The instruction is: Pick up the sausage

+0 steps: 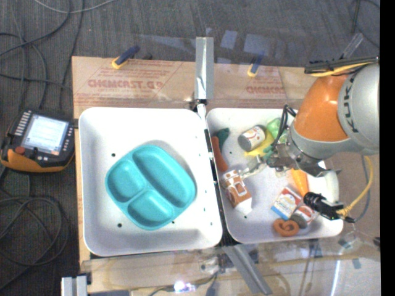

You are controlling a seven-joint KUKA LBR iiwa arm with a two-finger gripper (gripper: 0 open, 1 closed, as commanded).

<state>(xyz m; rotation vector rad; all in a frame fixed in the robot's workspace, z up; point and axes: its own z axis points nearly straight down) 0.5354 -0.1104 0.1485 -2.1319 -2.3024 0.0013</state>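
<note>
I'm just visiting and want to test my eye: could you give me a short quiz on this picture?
1. Which bin holds the teal tray?
2. True or false: the gripper is above the tray.
3. How many compartments does the tray have: A two, B three, C four?

Key
1. The left bin.
2. False: it is over the right bin, among the toys.
3. B, three.
</note>
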